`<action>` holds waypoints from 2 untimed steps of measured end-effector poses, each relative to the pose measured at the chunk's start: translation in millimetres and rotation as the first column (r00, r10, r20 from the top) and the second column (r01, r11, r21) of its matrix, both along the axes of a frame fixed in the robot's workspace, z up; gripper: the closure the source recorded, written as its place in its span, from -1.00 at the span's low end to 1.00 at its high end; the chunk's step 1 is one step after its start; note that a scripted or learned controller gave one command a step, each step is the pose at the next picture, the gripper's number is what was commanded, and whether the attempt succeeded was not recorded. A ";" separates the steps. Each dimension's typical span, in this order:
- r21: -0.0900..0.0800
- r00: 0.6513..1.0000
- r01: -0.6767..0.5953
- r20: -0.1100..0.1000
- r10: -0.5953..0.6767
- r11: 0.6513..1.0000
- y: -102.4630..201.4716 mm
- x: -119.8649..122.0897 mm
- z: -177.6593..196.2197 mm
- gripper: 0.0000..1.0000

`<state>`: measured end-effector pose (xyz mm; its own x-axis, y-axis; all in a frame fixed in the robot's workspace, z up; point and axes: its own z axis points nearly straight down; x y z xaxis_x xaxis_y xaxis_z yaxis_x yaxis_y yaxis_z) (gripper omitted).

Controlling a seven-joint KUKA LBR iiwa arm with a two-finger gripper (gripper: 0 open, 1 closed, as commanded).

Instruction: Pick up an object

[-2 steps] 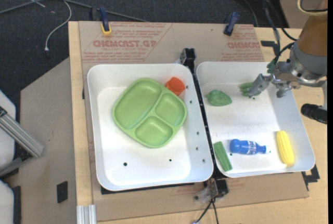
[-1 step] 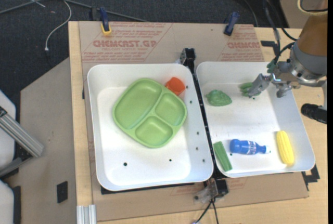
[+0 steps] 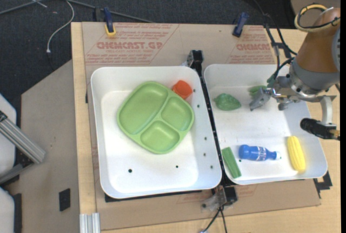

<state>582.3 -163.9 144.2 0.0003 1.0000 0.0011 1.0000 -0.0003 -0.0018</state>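
1. Objects are located in the right bin (image 3: 270, 72): a green leaf (image 3: 227, 101), blue bottle (image 3: 257, 153), yellow corn (image 3: 295, 152).
2. The gripper (image 3: 260, 98) is positioned beside the leaf; nothing is seen grasped.
3. Its state cannot be told.

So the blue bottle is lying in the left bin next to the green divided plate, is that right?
Not quite. The blue bottle lies in the right bin, between a green stick and a yellow corn cob. The green divided plate sits in the left bin, as the camera view shows.
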 end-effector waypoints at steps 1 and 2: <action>0.002 1.000 0.000 -0.006 0.000 1.000 0.9 -1.1 -52.9 -1.00; 0.000 1.000 0.000 0.002 0.000 1.000 0.4 1.1 -38.1 1.00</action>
